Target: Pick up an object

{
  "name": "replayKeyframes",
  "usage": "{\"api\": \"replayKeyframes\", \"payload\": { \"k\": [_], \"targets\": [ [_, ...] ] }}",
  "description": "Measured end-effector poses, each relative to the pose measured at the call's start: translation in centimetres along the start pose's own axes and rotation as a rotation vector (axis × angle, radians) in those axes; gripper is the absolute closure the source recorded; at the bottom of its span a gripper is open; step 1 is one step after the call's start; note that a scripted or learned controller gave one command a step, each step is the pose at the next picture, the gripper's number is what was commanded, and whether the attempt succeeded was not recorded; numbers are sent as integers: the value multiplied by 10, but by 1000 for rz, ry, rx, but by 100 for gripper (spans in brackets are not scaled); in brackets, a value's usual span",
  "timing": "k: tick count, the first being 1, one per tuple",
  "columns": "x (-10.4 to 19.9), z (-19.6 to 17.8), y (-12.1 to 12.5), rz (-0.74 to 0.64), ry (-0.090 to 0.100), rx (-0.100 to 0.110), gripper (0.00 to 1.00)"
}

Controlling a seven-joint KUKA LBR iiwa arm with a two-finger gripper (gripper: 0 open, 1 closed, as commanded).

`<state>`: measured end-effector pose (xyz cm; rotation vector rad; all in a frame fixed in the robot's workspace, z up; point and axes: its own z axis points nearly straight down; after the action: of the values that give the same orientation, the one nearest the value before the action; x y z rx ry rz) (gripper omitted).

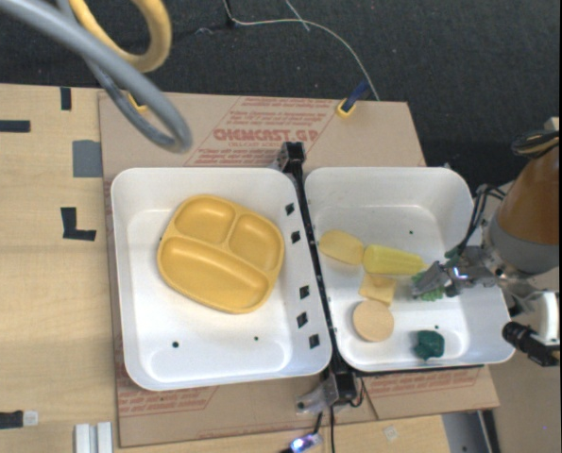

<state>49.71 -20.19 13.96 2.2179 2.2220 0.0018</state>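
The right bin [384, 189] holds several small items. A pale yellow oval piece [341, 246] lies beside a brighter yellow corn-like piece [392, 260]. Below them are a small tan wedge [377, 291] and a round tan disc [373, 322]. A dark green lump [429, 344] sits near the bin's front right corner. My gripper [437, 281] is low inside the right bin, just right of the corn-like piece. A small green bit [433, 295] shows right under its tip, and I cannot make out whether it is gripped.
A yellow divided plate [222, 252] lies in the left bin [129, 281]. The grey and orange arm [531, 220] comes over the right bin's right wall. Grey and yellow hoses [120, 36] cross the top left. The bins rest on cardboard [252, 135].
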Motion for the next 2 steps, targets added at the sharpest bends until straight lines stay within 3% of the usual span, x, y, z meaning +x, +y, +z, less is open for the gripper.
{"api": "replayKeyframes", "payload": {
  "k": [2],
  "targets": [
    [-15, -100, 11, 1, -1, -1, 100]
  ]
}}
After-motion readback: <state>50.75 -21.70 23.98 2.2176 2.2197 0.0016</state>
